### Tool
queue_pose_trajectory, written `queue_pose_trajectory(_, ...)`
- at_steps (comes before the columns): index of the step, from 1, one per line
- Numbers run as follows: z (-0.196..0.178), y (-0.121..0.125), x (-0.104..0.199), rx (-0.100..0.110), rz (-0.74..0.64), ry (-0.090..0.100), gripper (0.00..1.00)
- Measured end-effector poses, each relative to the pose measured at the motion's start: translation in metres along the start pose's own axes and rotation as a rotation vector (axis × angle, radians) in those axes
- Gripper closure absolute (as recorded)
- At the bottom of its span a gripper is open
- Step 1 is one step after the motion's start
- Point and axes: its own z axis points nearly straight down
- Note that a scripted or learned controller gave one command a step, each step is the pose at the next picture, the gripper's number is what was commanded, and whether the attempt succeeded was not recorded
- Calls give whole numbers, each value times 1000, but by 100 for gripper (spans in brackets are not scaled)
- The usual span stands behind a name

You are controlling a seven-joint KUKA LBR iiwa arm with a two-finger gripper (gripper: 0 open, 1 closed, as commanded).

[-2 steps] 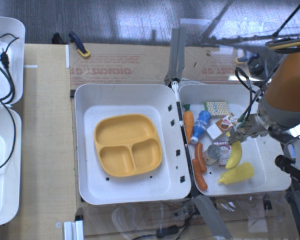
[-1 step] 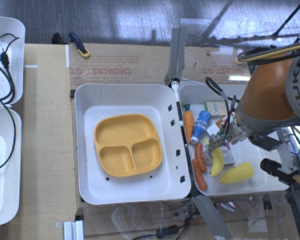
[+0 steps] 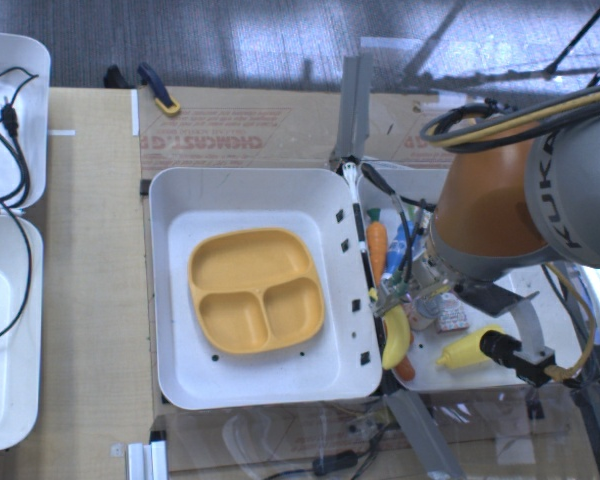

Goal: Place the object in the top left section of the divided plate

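A yellow divided plate lies in the left white bin. It has one wide section at the top and two smaller ones below, all bare. The right bin holds an orange carrot, a banana, a yellow squeeze bottle, a small red item and a red-and-white packet. My gripper hangs low over the right bin's left side, between the carrot and the banana, mostly hidden under the orange-banded wrist.
The wall between the two bins stands just left of the gripper. Cardboard lies behind the bins with a blue-and-yellow clamp on it. White tubs with black cables sit at the far left.
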Motion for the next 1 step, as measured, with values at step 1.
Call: queue_pose_trajectory(1,10,28,71,0,-35,-2,100)
